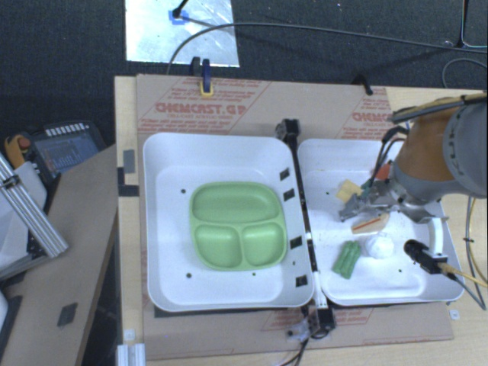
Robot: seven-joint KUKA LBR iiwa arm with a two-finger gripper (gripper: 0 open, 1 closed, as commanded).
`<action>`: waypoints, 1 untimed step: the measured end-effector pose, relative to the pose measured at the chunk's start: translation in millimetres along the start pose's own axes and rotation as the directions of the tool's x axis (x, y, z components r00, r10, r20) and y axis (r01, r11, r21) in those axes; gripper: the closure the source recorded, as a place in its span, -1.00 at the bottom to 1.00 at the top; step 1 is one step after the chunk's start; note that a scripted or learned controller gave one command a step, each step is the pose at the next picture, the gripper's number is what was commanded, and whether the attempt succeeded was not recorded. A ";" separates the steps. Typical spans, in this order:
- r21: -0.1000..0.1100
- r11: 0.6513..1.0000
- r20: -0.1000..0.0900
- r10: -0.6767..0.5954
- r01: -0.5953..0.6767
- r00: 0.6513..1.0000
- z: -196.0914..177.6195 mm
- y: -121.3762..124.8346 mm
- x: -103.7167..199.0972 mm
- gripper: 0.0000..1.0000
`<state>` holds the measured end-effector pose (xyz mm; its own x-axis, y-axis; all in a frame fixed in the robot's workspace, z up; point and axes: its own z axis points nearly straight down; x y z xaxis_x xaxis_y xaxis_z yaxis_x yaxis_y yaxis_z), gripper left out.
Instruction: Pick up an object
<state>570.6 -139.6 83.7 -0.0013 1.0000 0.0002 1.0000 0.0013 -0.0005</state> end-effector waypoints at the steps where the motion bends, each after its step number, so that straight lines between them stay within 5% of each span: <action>1: -0.003 1.000 0.001 -0.001 0.001 1.000 -11.9 1.1 -0.2 1.00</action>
